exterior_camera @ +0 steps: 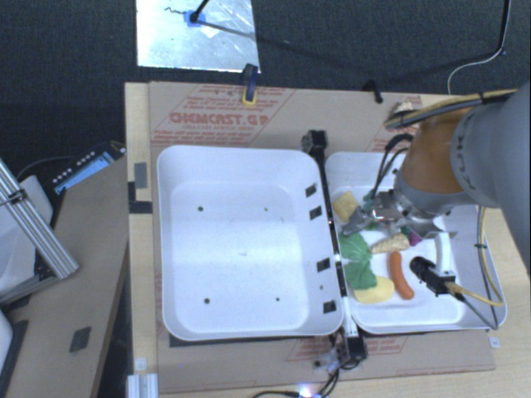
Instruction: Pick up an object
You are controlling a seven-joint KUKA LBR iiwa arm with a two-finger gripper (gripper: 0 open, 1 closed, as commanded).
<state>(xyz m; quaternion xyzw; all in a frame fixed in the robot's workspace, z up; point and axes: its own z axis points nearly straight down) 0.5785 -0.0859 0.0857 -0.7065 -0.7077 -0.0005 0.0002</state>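
Smooth white plastic bins [241,247] sit on matt cardboard [274,106]

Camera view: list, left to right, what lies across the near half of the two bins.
left white bin → green crumpled piece → orange sausage-shaped piece. The yellow lump overlaps the green piece, so it is left out.

Even overhead light, left bin [241,247] nearly washed out, glare on silvery sheet [195,23], faint shadows, soft focus
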